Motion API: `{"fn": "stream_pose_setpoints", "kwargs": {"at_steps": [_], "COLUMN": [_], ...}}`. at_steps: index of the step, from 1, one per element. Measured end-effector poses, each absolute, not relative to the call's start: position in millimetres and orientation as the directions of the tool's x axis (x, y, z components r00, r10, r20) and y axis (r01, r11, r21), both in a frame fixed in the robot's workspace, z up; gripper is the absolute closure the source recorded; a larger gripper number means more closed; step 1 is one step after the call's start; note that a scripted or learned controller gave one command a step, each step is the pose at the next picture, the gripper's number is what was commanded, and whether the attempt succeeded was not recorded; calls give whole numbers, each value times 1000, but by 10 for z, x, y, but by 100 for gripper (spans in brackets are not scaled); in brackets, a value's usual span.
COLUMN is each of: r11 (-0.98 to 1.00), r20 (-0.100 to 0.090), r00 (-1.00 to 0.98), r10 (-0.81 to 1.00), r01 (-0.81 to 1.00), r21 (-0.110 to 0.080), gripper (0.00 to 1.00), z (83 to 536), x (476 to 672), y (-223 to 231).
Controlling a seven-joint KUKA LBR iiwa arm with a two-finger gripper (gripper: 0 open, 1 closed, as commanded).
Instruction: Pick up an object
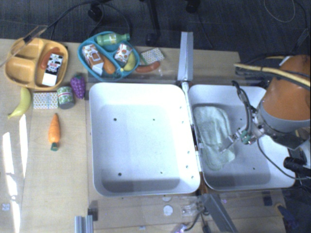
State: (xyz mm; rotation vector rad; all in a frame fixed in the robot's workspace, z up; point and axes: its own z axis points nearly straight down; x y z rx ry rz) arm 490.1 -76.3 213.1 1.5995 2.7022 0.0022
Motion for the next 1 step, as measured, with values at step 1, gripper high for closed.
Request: {"fn": "stream_pose_setpoints", "kwargs": {"at_steps": [1], "r11": [341], "r20": [-1], "r00": [-341], "r10": [940], "r01": [940], "r21": [2], "gripper": [0], "z": [1457], "x": [5440], "y": [-1135]}}
